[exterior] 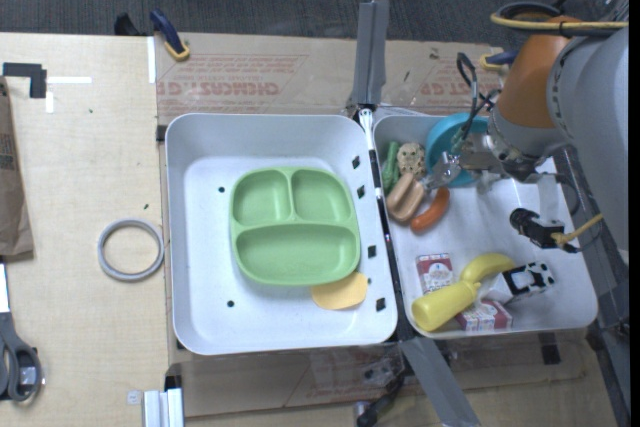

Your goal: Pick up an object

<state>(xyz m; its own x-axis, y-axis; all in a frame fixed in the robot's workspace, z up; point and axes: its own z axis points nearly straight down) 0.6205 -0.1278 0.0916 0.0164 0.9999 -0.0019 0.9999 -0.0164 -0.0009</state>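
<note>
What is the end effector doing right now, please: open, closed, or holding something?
End effector: low in the right bin, beside the hot dog and blue bowl; open or closed cannot be told.

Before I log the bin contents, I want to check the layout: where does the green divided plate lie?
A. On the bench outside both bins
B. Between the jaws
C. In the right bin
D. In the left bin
D. The green divided plate lies flat on the floor of the left bin, with a yellow piece by its lower edge.
</note>
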